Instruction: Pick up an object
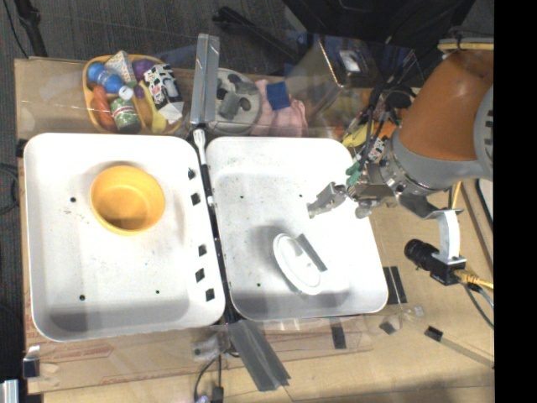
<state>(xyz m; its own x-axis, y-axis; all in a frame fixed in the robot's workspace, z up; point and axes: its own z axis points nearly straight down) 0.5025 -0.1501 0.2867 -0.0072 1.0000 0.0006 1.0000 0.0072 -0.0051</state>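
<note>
The dark grey floor [101,15] runs along the 12 o'clock side of the view, with black cords and stands on it. Below it is the brown surface [419,378], which holds everything else.

The big arm [449,116], orange and grey, comes in from 3 o'clock.

Two white bins sit side by side on the surface. The left bin [50,250] is at 9 o'clock and the right bin [252,175] is in the middle of the view. A grey metal strip [205,74] stands where they meet, at 12 o'clock, and small black tabs [201,251] run down the line between them.

A yellow bowl [127,198] sits in the left bin, towards 11 o'clock in it, open side up.

Behind the bins, at 11 o'clock in the view, is a yellow basket [87,81] full of little toys. Next to it, going towards 1 o'clock, come a grey thing [235,99], a blue block [278,95] on a pink cloth [289,117], and a clear box [336,70].

A white oval thing [294,269] lies in the right bin, at about 5 o'clock in it, with a grey strip across its top.

The fingers [325,200] are over the right bin, at about 2 o'clock in it. The white oval thing is at 7 o'clock from them and not touching. I cannot tell if they are open or closed.

A few small black bits [433,334] lie on the surface at 4 o'clock.
</note>
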